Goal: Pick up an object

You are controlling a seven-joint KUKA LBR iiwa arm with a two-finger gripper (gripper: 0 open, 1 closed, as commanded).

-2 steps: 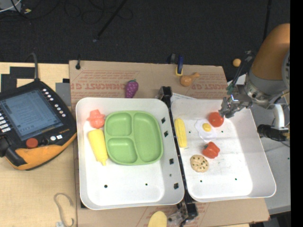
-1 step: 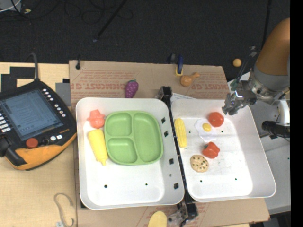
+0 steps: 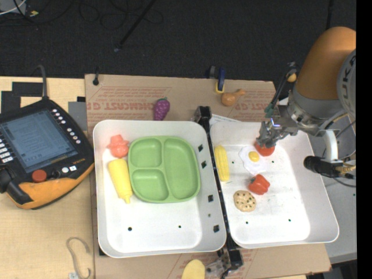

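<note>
- Nearest to the camera, a yellow toy (image 3: 193,268) lies on the cardboard (image 3: 145,95) just past the near edge of the two bins, close to the seam between them.
- The left bin (image 3: 154,237) holds a green divided plate (image 3: 163,170), a yellow banana-like toy (image 3: 120,179) touching the plate's left edge, and a pink toy (image 3: 118,146) at the far left corner.
- The right bin (image 3: 290,231) holds a cookie (image 3: 244,200), a red pepper (image 3: 259,184) just beyond it, a corn cob (image 3: 221,163) along the left wall, and a fried egg (image 3: 253,157) near the middle.
- The gripper (image 3: 266,147) is low over the far part of the right bin, and its jaws seem to meet around a small red object (image 3: 265,150) just right of the fried egg.
- I judge that the jaws are clenched on this red object, but whether it is off the bin floor I cannot tell; it looks very near to the floor or touching it.
- So the approach and the closing appear done. What is left is the lift: the red object must rise clear of the bin and remain between the jaws.
- A purple toy (image 3: 161,108) and a brown toy (image 3: 232,97) lie on the cardboard beyond the bins, and a teach pendant (image 3: 40,150) rests on the counter (image 3: 35,237) at the left.
</note>
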